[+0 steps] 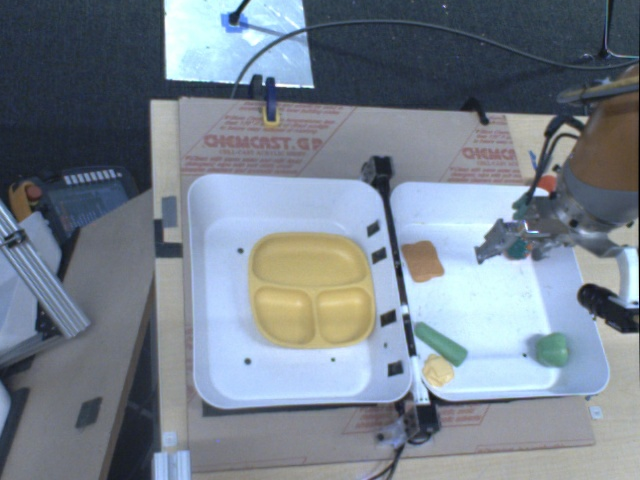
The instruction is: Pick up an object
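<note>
While my arm reaches in from the right, I see its gripper [497,241] hovering over the right bin [470,200], fingers slightly parted, nothing visibly between them. Below it I count 4 loose objects: an orange piece [424,261] near the divider, a green cylinder [441,343] touching a small yellow item [437,371], and a green ball [553,349]. A yellow 3-compartment tray [307,287] lies in the left bin [215,208].
</note>
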`<action>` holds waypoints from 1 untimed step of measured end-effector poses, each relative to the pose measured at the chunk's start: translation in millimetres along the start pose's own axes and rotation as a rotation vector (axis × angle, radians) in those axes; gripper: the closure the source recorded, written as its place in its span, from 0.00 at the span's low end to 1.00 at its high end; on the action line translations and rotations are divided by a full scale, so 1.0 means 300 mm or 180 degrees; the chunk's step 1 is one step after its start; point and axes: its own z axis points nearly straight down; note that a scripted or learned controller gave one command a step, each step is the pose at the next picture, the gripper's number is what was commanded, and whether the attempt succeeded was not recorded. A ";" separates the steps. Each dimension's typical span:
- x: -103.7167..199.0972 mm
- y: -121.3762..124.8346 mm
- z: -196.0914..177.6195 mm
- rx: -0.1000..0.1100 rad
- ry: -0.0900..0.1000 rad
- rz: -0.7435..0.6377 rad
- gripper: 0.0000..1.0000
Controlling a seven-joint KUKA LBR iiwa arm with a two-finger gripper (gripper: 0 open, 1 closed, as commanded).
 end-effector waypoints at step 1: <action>0.001 0.008 -0.023 -0.0040 -0.0005 -0.0008 0.00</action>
